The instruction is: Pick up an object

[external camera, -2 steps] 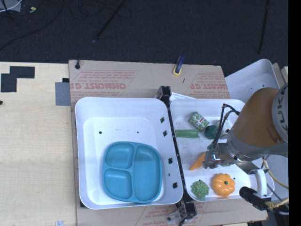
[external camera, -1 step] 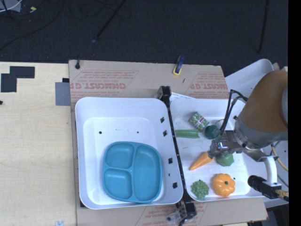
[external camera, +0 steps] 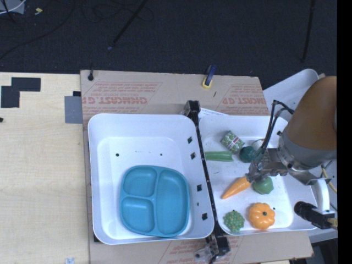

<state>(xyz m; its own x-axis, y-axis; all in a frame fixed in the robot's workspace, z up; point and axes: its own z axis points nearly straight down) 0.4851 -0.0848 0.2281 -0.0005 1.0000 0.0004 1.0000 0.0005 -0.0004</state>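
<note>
The left bin (external camera: 104, 147) holds a blue divided plate (external camera: 155, 200) with three compartments, lying flat toward the near side of the bin's floor. A black divider (external camera: 201, 169) with clips runs between this bin and the right bin (external camera: 286, 224), and both sit on a brown cardboard sheet (external camera: 143, 95) with a blue and yellow clamp (external camera: 208, 77) at its far edge. In the right bin, a dark green pod-shaped vegetable (external camera: 218, 156) lies just beside the divider, with a small green and white patterned can (external camera: 232, 142) beyond it toward the far wall. An orange carrot (external camera: 236, 187) lies at a slant in the middle of the bin, its thick end pointing toward the gripper (external camera: 258, 172). Near the front wall sit a green broccoli floret (external camera: 234, 221) and, just to its right, an orange pumpkin (external camera: 261, 215). The gripper is down among the toys, between a dark teal round piece (external camera: 247, 153) and a green round toy (external camera: 264, 186), close to the carrot's thick end. Whether its jaws are wide, narrow or closed on anything cannot be told, since the wrist hides them. The grey and orange arm (external camera: 313, 125) reaches in from the right.
</note>
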